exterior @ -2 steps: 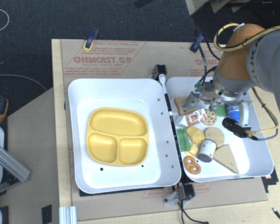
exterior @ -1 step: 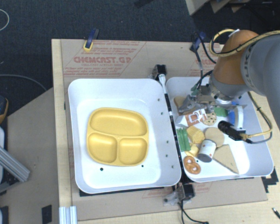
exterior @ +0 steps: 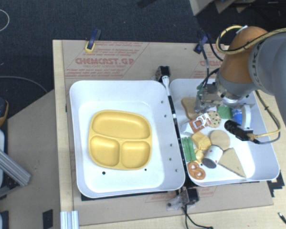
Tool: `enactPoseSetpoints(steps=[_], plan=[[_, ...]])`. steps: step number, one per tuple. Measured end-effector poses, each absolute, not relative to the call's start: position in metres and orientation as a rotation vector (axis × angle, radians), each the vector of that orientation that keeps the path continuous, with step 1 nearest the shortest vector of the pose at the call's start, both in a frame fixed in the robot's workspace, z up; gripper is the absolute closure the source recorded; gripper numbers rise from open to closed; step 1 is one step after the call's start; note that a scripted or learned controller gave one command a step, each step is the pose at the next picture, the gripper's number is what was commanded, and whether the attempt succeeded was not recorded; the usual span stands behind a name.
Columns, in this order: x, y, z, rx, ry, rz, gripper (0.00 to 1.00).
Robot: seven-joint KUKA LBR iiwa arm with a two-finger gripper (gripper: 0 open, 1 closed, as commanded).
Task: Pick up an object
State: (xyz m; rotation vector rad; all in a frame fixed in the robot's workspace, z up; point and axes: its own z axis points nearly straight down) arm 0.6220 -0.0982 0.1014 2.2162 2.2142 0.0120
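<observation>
My gripper (exterior: 206, 104) hangs low over the back left part of the right bin (exterior: 262, 168), at the end of the grey arm with its orange band (exterior: 238, 63). Directly beside it lie a tan bread slice (exterior: 187, 107), a chip cookie (exterior: 212, 119) and an orange-and-white cracker (exterior: 198, 124). A green piece (exterior: 224, 112) and a blue piece (exterior: 237, 116) sit just right of the gripper. I see nothing lifted off the bin floor.
Further forward in the right bin lie a yellow chunk (exterior: 199, 140), a tan disc (exterior: 220, 138), a white cup (exterior: 212, 155), a tan wedge (exterior: 232, 161), a pretzel (exterior: 196, 170) and a green stick (exterior: 187, 148). The left bin (exterior: 80, 99) holds a yellow divided plate (exterior: 120, 138).
</observation>
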Motion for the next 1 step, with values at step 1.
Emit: enactPoseSetpoints(steps=[1], plan=[[0.6339, -0.1007, 0.1562, 2.215, 2.217, 0.007, 1.0]])
